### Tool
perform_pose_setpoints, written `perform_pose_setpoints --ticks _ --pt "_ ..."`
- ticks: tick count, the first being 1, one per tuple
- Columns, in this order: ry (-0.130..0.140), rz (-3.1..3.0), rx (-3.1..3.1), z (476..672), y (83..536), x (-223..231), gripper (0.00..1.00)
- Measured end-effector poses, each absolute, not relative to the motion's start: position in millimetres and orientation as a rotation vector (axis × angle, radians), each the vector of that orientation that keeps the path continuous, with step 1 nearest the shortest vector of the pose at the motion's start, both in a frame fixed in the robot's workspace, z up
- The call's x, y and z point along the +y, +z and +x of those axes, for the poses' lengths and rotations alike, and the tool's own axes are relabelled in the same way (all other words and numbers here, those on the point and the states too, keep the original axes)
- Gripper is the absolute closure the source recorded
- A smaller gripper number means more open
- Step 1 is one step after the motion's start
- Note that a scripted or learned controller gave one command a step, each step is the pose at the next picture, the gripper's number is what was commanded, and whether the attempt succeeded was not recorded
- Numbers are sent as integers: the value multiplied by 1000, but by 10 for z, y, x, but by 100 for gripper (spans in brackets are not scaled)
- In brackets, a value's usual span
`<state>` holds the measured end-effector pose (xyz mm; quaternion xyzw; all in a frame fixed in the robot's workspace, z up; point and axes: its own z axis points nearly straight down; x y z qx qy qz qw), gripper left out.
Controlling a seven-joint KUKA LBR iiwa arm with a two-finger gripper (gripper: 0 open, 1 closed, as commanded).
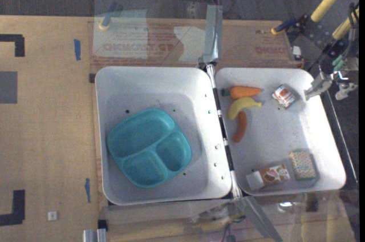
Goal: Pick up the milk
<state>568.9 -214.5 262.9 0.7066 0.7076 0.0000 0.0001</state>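
Note:
The milk (270, 175) is a small carton with a white end and a red-orange label. It lies on its side near the front edge of the right bin (319, 138). My gripper (320, 85) hangs at the bin's far right rim, high above the floor and well away from the milk. Nothing shows between its tips.
A patterned box (303, 164) lies just right of the milk. Farther back in the right bin are a carrot (246, 91), a banana (243, 107), a sausage (240, 126) and a small red-white packet (283, 96). A teal divided plate (149, 147) lies in the left bin (114, 87).

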Motion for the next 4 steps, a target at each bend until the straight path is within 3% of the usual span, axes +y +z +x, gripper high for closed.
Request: perform_pose_setpoints --ticks 1,2,3,4 --pt "0 2149 2292 5051 1822 -1940 0" --pt "0 1994 2430 4786 1606 -1595 0" --pt "4 1686 2649 4807 890 -1323 0" --pt "2 1520 2743 4809 1071 -1338 0"
